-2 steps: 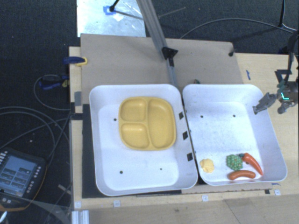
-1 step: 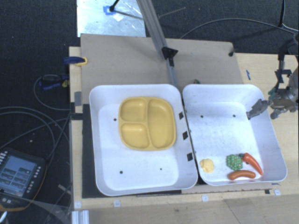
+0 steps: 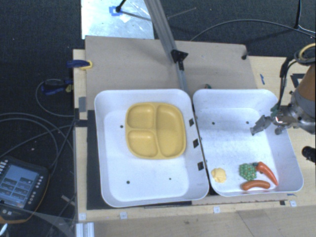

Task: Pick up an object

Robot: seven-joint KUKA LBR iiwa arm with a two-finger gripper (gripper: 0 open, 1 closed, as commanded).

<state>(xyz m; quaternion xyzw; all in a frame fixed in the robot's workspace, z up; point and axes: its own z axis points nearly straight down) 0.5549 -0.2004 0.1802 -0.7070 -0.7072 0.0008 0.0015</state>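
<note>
In the right bin, near its front edge, lie several toy foods: a small yellow lump, a green knobbly piece, an orange carrot and a reddish sausage. My gripper hangs over the right side of this bin, well behind the toys. It is open, with nothing between its fingers. A yellow divided plate rests in the left bin.
The arm's grey wrist enters from the right edge. A slanted metal pole crosses the back of the bench down to the gap between the bins. Cables and a handheld pendant lie on the floor at left.
</note>
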